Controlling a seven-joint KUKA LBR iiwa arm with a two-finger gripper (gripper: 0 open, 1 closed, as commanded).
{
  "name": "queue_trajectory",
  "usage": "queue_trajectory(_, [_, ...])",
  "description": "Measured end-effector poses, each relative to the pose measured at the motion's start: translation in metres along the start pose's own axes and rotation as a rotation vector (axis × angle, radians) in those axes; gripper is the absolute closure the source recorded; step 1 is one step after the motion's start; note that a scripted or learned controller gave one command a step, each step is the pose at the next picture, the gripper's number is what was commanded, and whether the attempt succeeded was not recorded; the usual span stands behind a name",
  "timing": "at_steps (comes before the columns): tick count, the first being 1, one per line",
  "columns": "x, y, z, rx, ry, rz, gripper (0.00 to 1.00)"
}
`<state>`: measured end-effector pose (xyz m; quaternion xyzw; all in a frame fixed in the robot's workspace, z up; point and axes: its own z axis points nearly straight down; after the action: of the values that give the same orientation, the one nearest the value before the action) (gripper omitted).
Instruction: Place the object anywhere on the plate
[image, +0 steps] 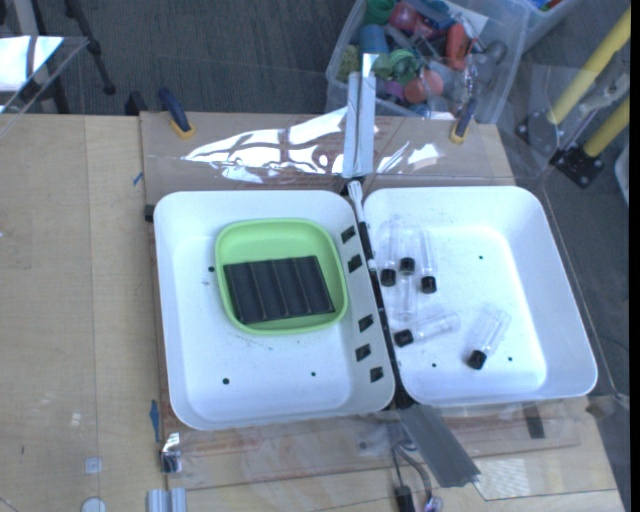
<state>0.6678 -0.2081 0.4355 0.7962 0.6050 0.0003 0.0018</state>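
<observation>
A green square plate (331, 247) sits in the left bin (190, 300), with a dark ridged rack (278, 290) lying on it. In the right bin (540, 300) lie several clear vials with black caps: one (486, 338) near the front right, one (425, 329) by the divider, and a few (405, 262) grouped further back on the left side.
A clear tub of colourful items (430, 45) stands behind the bins. Crinkled clear plastic sheet (290, 152) lies on the bench behind the left bin. A grey bracket (437, 447) juts out at the front edge between the bins.
</observation>
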Motion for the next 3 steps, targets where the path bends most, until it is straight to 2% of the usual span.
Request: queue_trajectory(3, [0.0001, 0.0000, 0.0002, 0.001, 0.000, 0.000, 0.00])
